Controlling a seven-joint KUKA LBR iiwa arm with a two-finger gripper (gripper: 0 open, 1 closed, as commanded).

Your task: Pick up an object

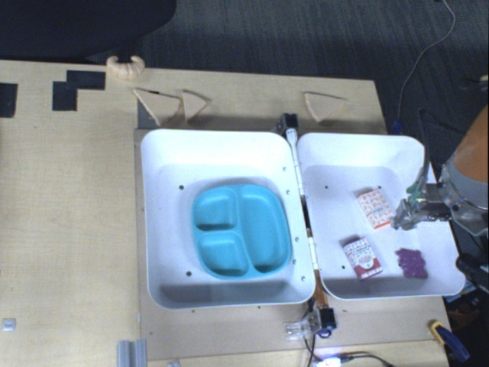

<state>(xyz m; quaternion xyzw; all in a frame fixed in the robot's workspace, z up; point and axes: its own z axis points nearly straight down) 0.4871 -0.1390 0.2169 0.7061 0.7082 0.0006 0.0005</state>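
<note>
The arm (467, 176) reaches in from the right edge of the view, its orange band sitting above a grey wrist. The claw (406, 209) extends leftward from the wrist at a low, slightly downward angle, its metal tip pointing left.

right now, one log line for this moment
hand over right bin beside upper carton | nothing seen held | purple item untouched | blue tray left bin

Bright even light, soft focus — faint shadows
</note>
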